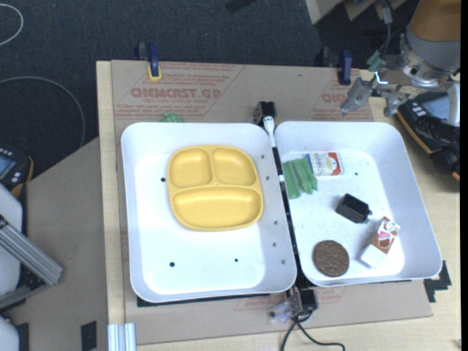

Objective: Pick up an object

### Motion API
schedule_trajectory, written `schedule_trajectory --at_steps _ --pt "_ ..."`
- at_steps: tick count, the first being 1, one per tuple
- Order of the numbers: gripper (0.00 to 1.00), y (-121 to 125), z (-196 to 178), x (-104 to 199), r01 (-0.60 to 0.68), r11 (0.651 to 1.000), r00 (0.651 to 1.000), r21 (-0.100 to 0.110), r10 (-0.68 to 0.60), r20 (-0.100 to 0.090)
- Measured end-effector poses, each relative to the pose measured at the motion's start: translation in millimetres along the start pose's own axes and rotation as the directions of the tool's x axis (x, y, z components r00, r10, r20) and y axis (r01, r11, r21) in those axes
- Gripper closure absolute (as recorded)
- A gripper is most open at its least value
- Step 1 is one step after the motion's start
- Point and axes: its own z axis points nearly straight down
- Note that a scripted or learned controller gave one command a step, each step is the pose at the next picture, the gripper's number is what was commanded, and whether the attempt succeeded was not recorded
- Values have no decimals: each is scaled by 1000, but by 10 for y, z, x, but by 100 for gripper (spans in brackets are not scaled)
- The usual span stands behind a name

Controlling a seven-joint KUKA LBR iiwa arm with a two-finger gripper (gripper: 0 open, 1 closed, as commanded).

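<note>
I have the gripper [363, 93] parked beyond the far rim of the right bin [420, 196], and I cannot tell its state. Below it lie the green bundle [300, 176], the packet [325, 164], the black block [353, 208], the brown disc [331, 258] and the small carton [381, 243]. The bundle and packet touch, so my worry is snagging both, and the flat disc may slip

2 white bins [146, 269] sit side by side on a brown board [219, 86], held by 2 blue clamps [152, 55]; dark carpet [110, 20] lies behind
</note>
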Motion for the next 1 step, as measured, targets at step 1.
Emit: schedule_trajectory --at_steps 1 --pt "0 -158 -627 234 3 1000 1000 -11 -3 1"
